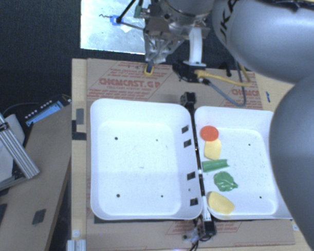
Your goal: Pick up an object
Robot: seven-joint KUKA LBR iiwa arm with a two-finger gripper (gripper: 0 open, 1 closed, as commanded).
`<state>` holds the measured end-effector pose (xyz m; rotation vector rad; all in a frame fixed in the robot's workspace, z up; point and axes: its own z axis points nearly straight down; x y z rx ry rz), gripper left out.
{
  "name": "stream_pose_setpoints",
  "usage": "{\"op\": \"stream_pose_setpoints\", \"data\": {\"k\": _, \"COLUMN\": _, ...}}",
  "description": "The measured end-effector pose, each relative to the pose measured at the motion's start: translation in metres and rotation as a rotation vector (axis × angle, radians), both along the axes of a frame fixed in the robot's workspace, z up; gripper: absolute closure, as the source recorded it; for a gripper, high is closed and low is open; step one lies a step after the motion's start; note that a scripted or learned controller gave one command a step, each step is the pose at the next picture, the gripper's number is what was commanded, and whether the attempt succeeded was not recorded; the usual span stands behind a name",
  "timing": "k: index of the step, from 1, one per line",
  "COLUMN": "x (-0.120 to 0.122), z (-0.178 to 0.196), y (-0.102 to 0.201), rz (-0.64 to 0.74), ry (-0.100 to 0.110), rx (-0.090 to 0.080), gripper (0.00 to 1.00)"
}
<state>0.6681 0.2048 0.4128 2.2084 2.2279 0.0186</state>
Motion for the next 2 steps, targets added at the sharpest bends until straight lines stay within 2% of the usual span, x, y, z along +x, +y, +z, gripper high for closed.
{"op": "stream_pose_setpoints", "data": {"k": 1, "x": -0.123, "z": -0.209, "y": 0.031, "rz": 0.0, "ry": 0.032, "rx": -0.01, "gripper": 1.0}}
{"op": "stream_pose_setpoints", "data": {"k": 2, "x": -0.128, "z": -0.069, "y": 0.021, "rz": -0.004, "ry": -0.003, "rx": 0.001, "gripper": 1.0}}
